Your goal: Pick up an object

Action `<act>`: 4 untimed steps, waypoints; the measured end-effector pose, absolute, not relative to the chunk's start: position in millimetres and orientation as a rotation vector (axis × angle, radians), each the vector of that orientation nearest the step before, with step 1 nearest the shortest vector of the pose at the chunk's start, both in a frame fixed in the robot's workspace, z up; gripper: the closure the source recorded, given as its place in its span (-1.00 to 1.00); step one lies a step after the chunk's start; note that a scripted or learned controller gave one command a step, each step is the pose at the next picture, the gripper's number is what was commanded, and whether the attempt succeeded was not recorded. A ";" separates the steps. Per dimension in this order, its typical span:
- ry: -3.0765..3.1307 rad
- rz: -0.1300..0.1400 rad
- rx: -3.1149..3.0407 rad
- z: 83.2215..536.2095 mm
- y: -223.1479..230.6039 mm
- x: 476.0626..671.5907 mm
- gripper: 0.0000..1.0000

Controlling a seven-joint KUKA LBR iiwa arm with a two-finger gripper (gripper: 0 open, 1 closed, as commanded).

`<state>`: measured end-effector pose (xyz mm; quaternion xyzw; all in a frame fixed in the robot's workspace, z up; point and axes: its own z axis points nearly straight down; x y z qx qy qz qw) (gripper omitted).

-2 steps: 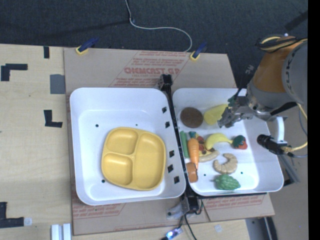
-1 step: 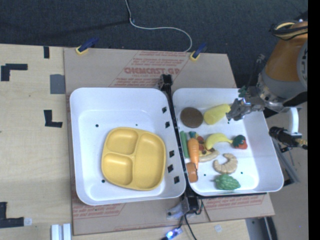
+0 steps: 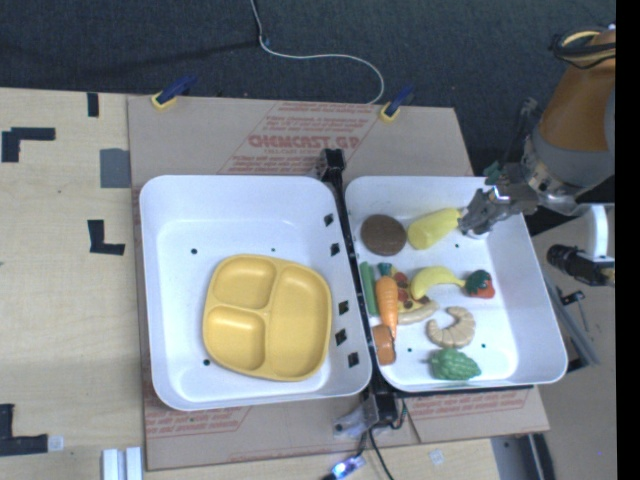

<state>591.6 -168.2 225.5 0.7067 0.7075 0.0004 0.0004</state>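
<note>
The right bin (image 3: 525,298) holds several toy foods: a yellow lemon-like piece (image 3: 433,228), a brown round cookie (image 3: 383,234), a banana (image 3: 436,279), a red and green strawberry (image 3: 480,285), a carrot (image 3: 386,304), a tan croissant (image 3: 452,326) and a green leafy piece (image 3: 454,365). My gripper (image 3: 477,215) hangs at the bin's upper right, its tip right next to the lemon piece's right end. Nothing shows between its fingers.
The left bin (image 3: 170,218) holds a yellow divided plate (image 3: 268,315). A green bean-like stick (image 3: 368,288) lies beside the divider between the bins. A white cable (image 3: 310,53) runs across the dark floor behind the cardboard base.
</note>
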 end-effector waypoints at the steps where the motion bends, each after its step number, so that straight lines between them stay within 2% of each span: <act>1: 2.229 0.000 2.215 213.8 -125.1 625.2 1.00; 2: 2.229 0.002 2.215 219.1 -76.9 650.8 1.00; 3: 2.224 0.000 2.220 234.2 -87.9 654.0 1.00; 4: 2.222 -0.004 2.222 229.2 -85.9 642.7 1.00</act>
